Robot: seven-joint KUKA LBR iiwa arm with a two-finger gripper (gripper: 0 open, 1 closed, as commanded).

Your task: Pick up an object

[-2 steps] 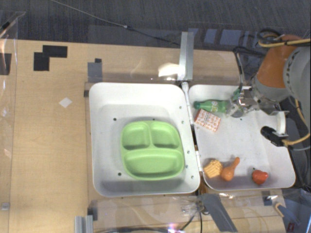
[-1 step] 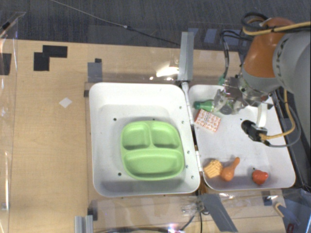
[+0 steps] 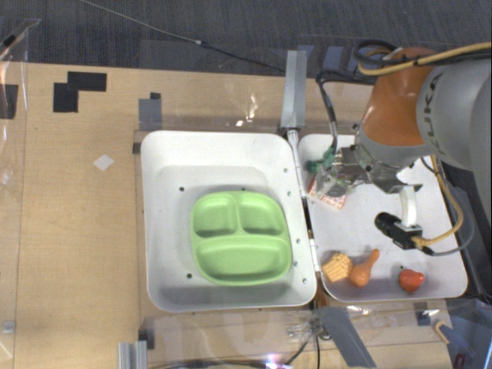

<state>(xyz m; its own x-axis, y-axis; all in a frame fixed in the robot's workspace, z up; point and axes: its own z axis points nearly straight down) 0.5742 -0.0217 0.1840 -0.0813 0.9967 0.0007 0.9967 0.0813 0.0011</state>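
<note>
My gripper (image 3: pixel 335 177) hangs low over the far left part of the right bin (image 3: pixel 442 283), close to the wall between the two bins. Directly under and beside it lies a small red and white packet (image 3: pixel 329 198), partly covered by the gripper. Along the right bin's near edge lie a yellow corn-like piece (image 3: pixel 337 267), an orange carrot-shaped piece (image 3: pixel 365 267) touching it, and a red piece (image 3: pixel 411 280) further right.
The left bin (image 3: pixel 165 167) holds a green divided plate (image 3: pixel 241 237) in its middle. The grey arm with its orange band (image 3: pixel 396 114) crosses the far right of the right bin. Metal brackets stand at the bins' far and near edges.
</note>
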